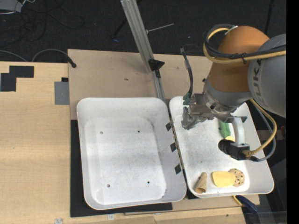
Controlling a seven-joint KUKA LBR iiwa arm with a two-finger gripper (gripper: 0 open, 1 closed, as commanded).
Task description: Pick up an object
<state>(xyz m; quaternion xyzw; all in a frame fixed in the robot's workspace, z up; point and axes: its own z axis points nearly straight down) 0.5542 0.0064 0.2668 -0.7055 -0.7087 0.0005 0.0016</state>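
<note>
**A:** Any writing you can make out?

**B:** Only a fragment. On the grey arm (273, 73), at the picture's right, there are pale letters on the casing, possibly "UK", cut off by the edge. I wouldn't read more into it. Nothing on the bins or the objects carries a label I can read.

**A:** And the gripper?

**B:** The gripper (188, 121) hangs below the orange band (233, 62), over the upper left part of the right bin (261, 181), close to the wall it shares with the left bin (93, 120). The metal fingers point down toward the bin floor. They are small and blur together from this angle, so I cannot tell how far apart they stand. I see nothing between them, and whether the tips touch the floor I cannot tell either.

**A:** Where are the things to pick?

**B:** All in the right bin. A green object (225, 129) lies near the middle right, partly hidden by the arm's fittings, near the gripper but apart from it. At the near end, a tan cone (202, 183) stands beside a yellow piece (223, 179), and a round speckled cookie (237, 177) touches the yellow piece on its right. Those three are well apart from the gripper.
</note>
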